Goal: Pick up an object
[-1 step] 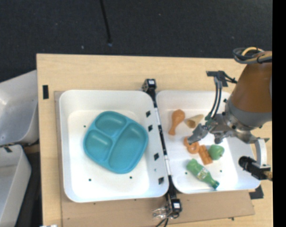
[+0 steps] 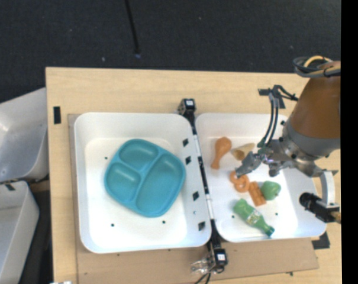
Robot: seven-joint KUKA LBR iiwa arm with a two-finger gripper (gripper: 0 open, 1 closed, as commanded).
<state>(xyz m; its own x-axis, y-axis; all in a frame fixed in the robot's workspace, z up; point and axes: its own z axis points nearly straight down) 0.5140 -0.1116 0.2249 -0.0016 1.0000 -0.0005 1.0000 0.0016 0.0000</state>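
Note:
The right bin (image 2: 285,129) holds several toy foods. An orange drumstick-shaped piece (image 2: 221,149) lies near its left wall, with a tan piece (image 2: 245,152) beside it. An orange curled piece (image 2: 240,183) and an orange block (image 2: 257,194) lie mid-bin, next to a green pepper (image 2: 271,189). A green bottle (image 2: 253,215) lies on its side near the front. My gripper (image 2: 257,164) hangs low over the middle of this bin, just above the orange curled piece and right of the tan piece. I see nothing held in it.
The left bin (image 2: 93,218) holds a blue divided plate (image 2: 145,177). A black-clipped divider (image 2: 197,170) runs between the bins. The arm's grey and orange body (image 2: 318,114) covers the right bin's far right side. A black fitting (image 2: 313,204) sits at its right edge.

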